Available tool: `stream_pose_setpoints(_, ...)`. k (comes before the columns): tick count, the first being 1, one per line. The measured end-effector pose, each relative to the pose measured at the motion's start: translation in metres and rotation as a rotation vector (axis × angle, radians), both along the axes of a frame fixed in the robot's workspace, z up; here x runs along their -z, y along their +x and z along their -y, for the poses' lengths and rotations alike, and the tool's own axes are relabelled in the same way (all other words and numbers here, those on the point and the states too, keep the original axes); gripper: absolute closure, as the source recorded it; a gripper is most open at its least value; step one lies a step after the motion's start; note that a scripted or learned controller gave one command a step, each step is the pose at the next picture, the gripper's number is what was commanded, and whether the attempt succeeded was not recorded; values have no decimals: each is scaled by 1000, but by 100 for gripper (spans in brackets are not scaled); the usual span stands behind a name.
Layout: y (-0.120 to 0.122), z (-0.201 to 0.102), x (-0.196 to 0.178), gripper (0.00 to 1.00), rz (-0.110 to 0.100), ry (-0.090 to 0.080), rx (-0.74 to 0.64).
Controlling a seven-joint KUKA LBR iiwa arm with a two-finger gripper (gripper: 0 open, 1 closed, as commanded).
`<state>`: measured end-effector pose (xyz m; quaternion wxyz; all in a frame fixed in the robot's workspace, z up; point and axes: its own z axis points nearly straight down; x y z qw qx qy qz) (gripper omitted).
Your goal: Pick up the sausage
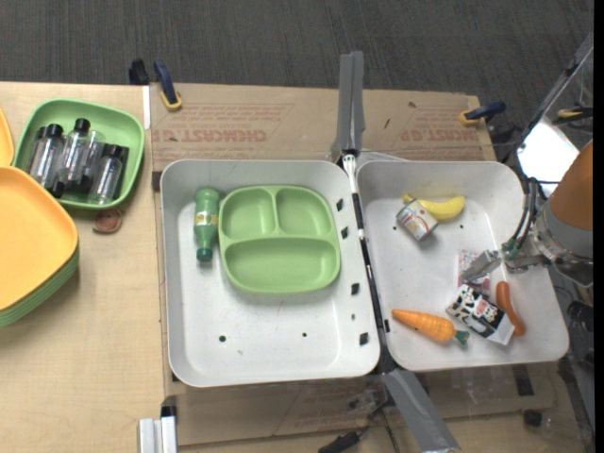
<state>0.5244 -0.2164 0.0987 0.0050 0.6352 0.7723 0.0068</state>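
The sausage point(511, 309) is a short reddish-orange link lying near the right wall of the right bin point(453, 352). Its left side touches a black-and-white packet point(477, 311). My gripper point(494, 261) reaches in from the right edge and sits low over the bin, just beyond the sausage's far end and slightly left of it. Nothing shows in its grasp. A pale pink wrapper point(468, 266) lies under or beside its tip.
In the right bin are also a banana point(439, 206), a small can point(415, 222) and a carrot point(426, 324). The left bin point(255, 347) holds a green divided plate point(278, 237) and a green bottle point(205, 223). Left of the bins stand a green tray of bottles point(80, 154) and stacked yellow plates point(28, 243).
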Motion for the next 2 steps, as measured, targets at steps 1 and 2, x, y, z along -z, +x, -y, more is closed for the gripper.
stream_pose_setpoints(1, -42, -11, 1, 0, -2, -7, 29)
stream_pose_setpoints(2, -40, -9, -10, 100, 4, -10, 32)
